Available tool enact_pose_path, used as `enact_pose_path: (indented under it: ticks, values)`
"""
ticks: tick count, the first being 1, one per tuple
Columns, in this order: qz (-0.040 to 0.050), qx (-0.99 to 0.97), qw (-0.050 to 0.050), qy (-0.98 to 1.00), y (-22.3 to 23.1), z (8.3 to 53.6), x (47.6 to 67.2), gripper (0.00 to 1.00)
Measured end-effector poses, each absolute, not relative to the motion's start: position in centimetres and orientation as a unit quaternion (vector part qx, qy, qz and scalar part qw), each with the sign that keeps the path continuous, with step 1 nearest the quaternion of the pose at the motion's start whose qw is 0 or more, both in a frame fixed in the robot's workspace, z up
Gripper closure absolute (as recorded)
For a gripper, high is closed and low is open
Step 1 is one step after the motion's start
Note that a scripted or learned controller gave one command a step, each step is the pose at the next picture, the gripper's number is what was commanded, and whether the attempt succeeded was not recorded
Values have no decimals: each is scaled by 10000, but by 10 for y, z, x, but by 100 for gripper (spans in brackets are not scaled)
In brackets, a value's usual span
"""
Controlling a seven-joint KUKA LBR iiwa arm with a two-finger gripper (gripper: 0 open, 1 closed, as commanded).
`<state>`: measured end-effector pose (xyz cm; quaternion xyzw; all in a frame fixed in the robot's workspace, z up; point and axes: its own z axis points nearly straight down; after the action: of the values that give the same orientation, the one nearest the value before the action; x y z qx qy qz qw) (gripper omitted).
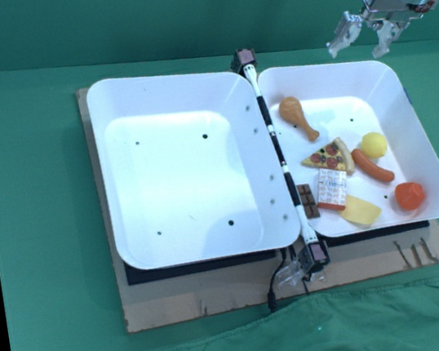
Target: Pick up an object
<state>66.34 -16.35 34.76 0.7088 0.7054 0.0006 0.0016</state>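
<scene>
The right bin holds several toy foods: a chicken drumstick, a pizza slice, a yellow lemon, a sausage, a small printed carton, a chocolate bar, a cheese wedge and an orange fruit. My gripper hangs above the far rim of the right bin, at the top right of the camera view. Its two fingers are spread open with nothing between them.
The left bin lies beside the right one, joined along a black-and-white divider. Both rest on a cardboard sheet over green cloth. A cable clump sits at the divider's near end.
</scene>
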Motion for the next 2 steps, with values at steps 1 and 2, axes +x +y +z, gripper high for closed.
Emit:
enact_pose_path:
  ticks: [1,2]
  values:
    - [6,7088,16,7054,-163,348,663,0]
    - [-11,7088,5,7054,-159,293,659,0]
